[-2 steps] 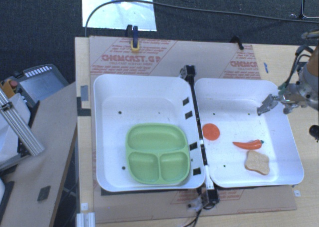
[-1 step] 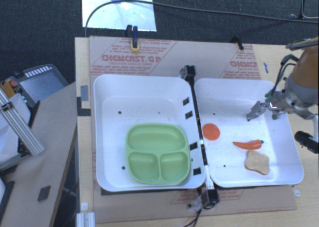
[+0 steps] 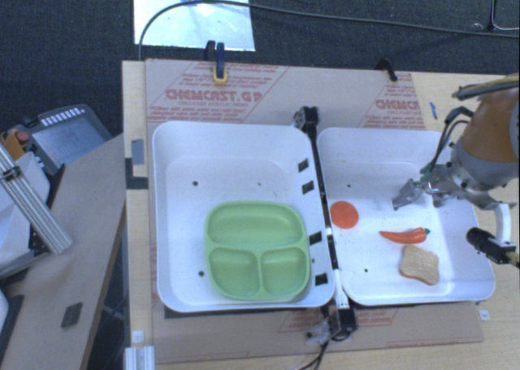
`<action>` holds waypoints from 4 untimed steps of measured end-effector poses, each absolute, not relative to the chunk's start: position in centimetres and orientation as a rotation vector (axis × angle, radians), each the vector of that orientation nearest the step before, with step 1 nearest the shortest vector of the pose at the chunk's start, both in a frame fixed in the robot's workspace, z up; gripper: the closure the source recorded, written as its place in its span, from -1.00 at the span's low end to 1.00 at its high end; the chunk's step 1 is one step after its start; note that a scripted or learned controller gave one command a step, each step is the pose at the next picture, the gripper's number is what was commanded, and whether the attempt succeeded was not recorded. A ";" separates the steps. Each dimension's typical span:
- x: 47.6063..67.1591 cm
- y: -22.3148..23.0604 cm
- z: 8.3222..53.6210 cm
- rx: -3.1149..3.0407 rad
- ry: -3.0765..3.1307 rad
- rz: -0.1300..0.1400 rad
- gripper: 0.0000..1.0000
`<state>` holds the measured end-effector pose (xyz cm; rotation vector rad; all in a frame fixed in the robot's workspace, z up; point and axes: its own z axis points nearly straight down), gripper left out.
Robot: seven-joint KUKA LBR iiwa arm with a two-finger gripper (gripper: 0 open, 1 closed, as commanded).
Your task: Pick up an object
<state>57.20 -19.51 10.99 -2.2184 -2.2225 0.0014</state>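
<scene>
Fingers (image 3: 404, 196) of the gripper (image 3: 422, 191), above the right bin (image 3: 366, 142): spread or pressed together, impossible to tell. Nearest candidate, the red pepper (image 3: 404, 236), flat on the bin floor just in front of the gripper, lying left to right. Tan bread piece (image 3: 419, 264) just beside it, orange disc (image 3: 344, 215) near the dividing wall. Probably best: descend centred on the pepper, close across its narrow width, stay clear of the bread. Green tray (image 3: 258, 250) apart in the left bin (image 3: 203, 149).

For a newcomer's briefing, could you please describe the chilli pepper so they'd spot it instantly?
Look in the right bin. The chilli pepper lies between the flat orange disc and the tan bread slice. It alone is long, thin, red-orange, with a green stem.
</scene>
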 end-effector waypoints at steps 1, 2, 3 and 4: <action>57.3 -19.5 8.4 -2.220 -2.224 0.000 -1.00; 57.4 -19.5 9.6 -2.222 -2.226 -0.003 1.00; 57.9 -20.5 15.4 -2.224 -2.229 -0.005 1.00; 57.5 -19.9 21.5 -2.221 -2.232 -0.006 1.00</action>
